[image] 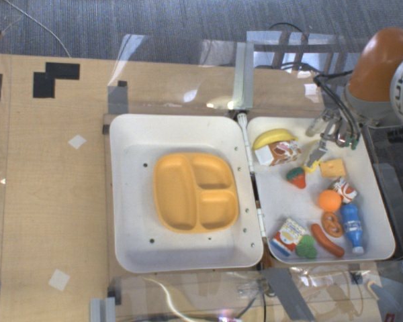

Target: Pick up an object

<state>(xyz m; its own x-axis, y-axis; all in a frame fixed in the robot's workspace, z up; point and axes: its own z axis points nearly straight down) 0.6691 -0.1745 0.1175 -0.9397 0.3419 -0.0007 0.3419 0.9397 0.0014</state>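
One gripper (320, 154) over right bin (379, 200), approach stage; jaws can't tell. Next: drop onto cheese wedge (332, 168), pinch.

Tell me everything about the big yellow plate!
The yellow plate is a divided tray of what looks like smooth plastic, with rounded corners. Raised ridges split it into three sections: one long one on the left and two smaller ones on the right. It lies flat, right side up, in the middle of the left white bin. Only the bin's floor touches it.
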